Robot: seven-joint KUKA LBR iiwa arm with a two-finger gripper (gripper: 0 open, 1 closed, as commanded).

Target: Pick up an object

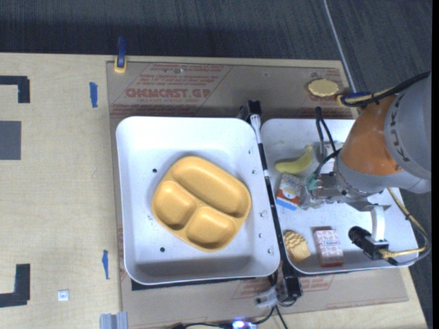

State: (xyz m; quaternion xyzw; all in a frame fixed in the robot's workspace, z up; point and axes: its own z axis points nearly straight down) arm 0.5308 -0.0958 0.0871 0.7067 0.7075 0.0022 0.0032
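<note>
Here, a pale wooden surface (55, 184) carries a brown board printed with red letters (178, 91), and dark grey carpet floor (206, 12) runs along the far side. Two strips of blue tape mark the wood left of the board, and one blue-and-yellow clamp (121, 55) sits at the board's far left corner. One flat tan disc (324, 88) lies on the board beyond the bins.

Two shallow white bins stand side by side on the board. The left white bin (137, 139) holds one thing, a glossy yellow plastic tray with three compartments (200, 201), lying at a slant near its middle. The right white bin (295, 134) holds four small things. These are one curved yellow banana-shaped piece (296, 162) toward the far side, one small white packet with red and blue print (289, 192) near the left wall, one round tan ridged biscuit-like piece (296, 244) at the near left corner, and one small pinkish-red box (328, 245) just right of it.

The grey arm with its orange band (367, 149) reaches in from the right over the right bin. Its pincer (318, 185) sits low between the banana-shaped piece and the box, just beside the packet's right edge. Whether the pincer is wide or narrow cannot be told, as the wrist covers it, and nothing can be seen held in it. Whether it touches the packet cannot be told either.
</note>
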